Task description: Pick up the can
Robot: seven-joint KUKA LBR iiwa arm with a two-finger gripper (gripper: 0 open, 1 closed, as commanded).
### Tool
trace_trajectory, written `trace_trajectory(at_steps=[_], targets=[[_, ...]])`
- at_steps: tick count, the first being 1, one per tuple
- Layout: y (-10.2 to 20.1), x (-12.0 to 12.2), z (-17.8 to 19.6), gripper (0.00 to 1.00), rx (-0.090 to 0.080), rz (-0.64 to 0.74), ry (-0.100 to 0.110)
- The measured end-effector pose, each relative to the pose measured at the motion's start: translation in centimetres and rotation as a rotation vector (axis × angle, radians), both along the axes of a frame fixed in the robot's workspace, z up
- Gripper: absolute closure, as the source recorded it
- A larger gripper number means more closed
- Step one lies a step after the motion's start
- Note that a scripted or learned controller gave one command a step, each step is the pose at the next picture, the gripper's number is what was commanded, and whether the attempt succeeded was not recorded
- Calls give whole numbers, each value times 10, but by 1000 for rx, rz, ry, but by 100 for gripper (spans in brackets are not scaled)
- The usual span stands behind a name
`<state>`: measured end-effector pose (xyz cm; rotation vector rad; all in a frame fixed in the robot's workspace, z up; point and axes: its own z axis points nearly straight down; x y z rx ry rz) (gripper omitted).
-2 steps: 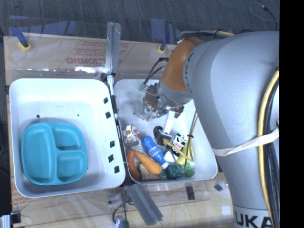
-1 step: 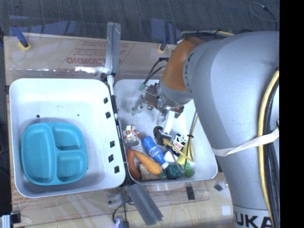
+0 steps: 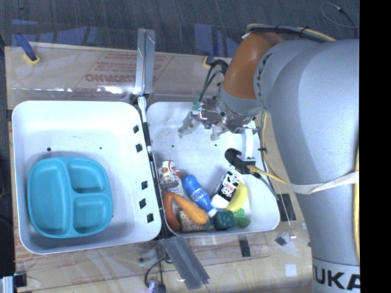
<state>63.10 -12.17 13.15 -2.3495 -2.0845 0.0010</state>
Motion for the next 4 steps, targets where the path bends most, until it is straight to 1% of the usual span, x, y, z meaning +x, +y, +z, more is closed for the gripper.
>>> trace_trajectory(at_steps=[1, 2, 3, 4], targets=[[31, -24, -40, 0, 1, -17, 3], [24, -58, -41, 0, 1, -240, 6], [25, -58, -31, 100, 2, -237, 8], [105, -92, 60, 100, 1, -158, 3]])
